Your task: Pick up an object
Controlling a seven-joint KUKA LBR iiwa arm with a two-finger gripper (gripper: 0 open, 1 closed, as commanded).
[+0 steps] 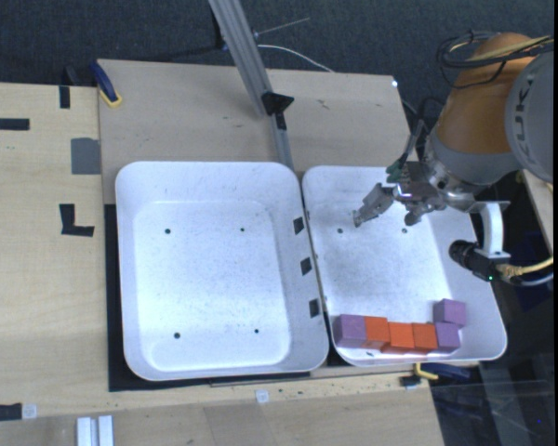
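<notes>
Blocks lie in a row along the near wall of the right bin [465, 249]: a purple block [352, 328] at the left end, an orange block [376, 331] touching it, a second orange block [412, 336] next along, and a purple block at the right end [448, 336]. One more purple block [450, 311] sits just behind that right end, close to the bin's right wall. All of them rest on the bin floor, well apart from the gripper [388, 210].

The gripper hangs over the far part of the right bin, above bare white floor. Its two fingers are spread apart with nothing between them; one finger [368, 208] points toward the left bin [130, 249], the other sits nearer the wrist. The arm [488, 110], grey with its orange band, reaches in past the right bin's right wall.
</notes>
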